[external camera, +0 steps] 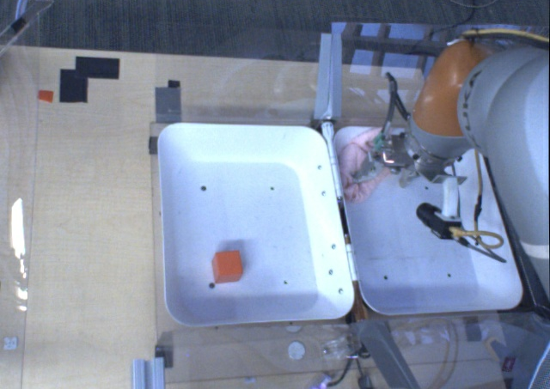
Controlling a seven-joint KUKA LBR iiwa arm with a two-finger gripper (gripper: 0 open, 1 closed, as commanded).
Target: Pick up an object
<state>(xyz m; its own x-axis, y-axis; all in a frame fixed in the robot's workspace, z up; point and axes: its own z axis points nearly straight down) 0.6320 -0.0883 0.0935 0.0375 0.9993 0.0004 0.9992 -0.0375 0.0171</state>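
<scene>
Grey arm [507, 95] reaching into right bin [430, 288], gripper [388, 155] over pink cloth [357, 174], grip unclear

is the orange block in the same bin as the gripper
No, the orange block lies in the left bin, while the gripper hangs over the right bin.

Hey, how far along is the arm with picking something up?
Nothing looks lifted yet. The hand is low in the right bin, at the pink cloth-like item; whether it grips it is unclear. The orange block sits untouched in the left bin. Securing and raising an object remains.
</scene>
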